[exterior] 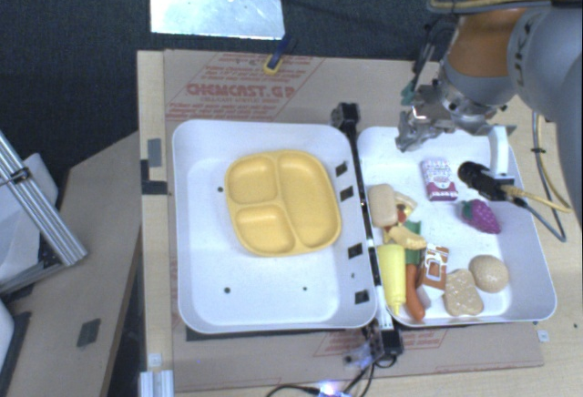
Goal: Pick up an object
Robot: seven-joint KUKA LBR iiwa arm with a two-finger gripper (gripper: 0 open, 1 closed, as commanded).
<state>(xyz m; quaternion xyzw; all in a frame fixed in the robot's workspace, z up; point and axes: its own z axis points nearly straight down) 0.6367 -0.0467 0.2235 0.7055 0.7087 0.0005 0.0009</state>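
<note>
Gripper (412,133) above red-white packet (439,179), finger state unclear; purple grapes (480,215) right of packet, corn (392,269) below-left.

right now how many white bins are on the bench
2. The left bin holds a yellow divided plate. The right bin holds the toy food pile, with the gripper over its far end.

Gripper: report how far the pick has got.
Done: the arm has the gripper over the right bin's far corner. In hand: nothing visible between its fingers. Left: choosing and lifting something; the small pink-and-white carton, purple grapes and corn cob all lie in the bin.
</note>
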